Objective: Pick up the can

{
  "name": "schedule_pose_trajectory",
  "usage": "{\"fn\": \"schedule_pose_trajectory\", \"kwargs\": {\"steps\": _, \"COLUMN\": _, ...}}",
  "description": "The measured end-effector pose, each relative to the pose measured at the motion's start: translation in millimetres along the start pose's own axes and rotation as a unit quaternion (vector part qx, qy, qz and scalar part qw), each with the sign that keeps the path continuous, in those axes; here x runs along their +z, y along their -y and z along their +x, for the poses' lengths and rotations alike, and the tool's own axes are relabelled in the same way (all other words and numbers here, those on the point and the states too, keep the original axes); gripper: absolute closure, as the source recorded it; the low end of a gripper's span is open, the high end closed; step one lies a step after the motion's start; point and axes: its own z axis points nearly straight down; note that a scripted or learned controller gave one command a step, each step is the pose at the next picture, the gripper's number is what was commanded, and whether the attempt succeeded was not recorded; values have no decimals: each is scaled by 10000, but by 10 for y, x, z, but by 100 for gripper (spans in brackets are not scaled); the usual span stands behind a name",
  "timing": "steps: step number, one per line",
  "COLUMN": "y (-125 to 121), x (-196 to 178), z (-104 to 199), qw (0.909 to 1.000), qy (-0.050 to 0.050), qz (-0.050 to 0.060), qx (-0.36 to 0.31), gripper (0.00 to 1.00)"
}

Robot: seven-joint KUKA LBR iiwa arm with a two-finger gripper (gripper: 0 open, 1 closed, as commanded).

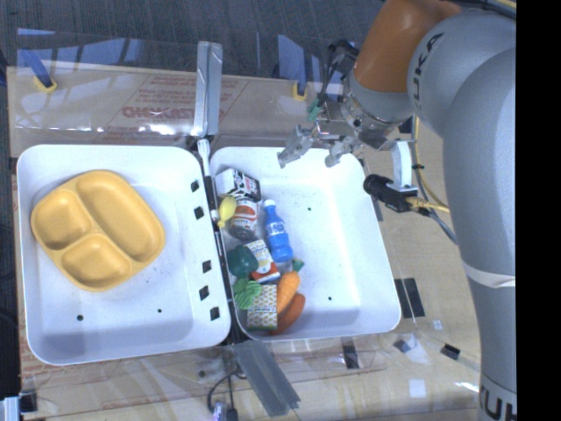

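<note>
Your can (245,218) lies against the right bin's (368,261) left wall, crowded among other items; that bin's right half gives you open room. The gripper (312,149) hovers over the far rim, fingers apart, holding nothing.

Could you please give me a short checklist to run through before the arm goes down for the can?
1. Gripper open with nothing between its fingers: ok.
2. Gripper above the right bin: ok, at its far rim.
3. Gripper lined up over the can: not ok, the can lies near the bin's left wall, away from the gripper.
4. Room around the can: not ok, the blue bottle and the yellow piece crowd it.
5. Can's exact pose for the grasp: cannot tell.
</note>
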Motion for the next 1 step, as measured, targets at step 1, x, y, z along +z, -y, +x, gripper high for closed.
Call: {"fn": "schedule_pose_trajectory", "kwargs": {"steps": 1, "y": 475, "x": 844, "z": 283, "qw": 9917, "qy": -2, "qz": 12, "qx": 1286, "gripper": 0}}
